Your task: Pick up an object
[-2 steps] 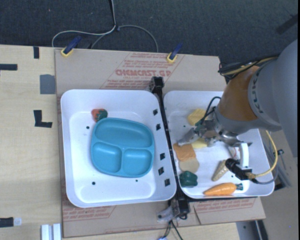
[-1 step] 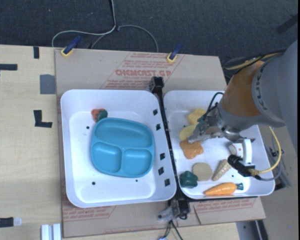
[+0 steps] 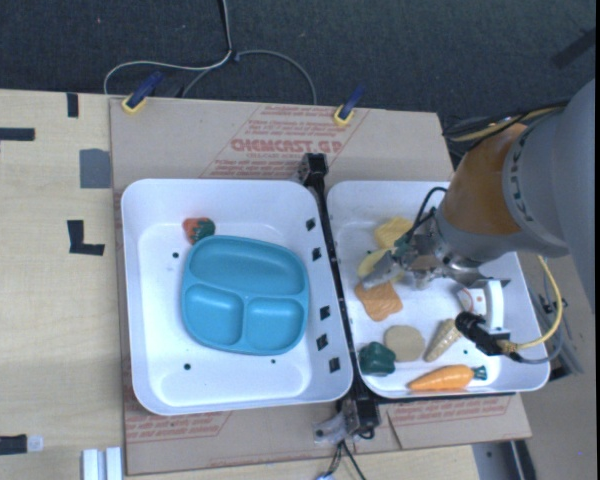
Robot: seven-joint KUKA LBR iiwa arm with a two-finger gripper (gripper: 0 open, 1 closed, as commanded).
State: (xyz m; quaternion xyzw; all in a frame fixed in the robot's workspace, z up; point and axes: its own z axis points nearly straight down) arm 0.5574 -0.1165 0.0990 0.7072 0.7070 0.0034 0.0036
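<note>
In the right bin, gripper over lumpy food pieces.

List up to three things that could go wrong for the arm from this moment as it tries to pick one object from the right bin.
1. The gripper sits among the yellow piece and orange slice, so it may catch two things or nudge one aside.
2. The small pieces lie flat and may slip out.
3. The carrot and cone lie near the bin wall, which may block the approach.
</note>
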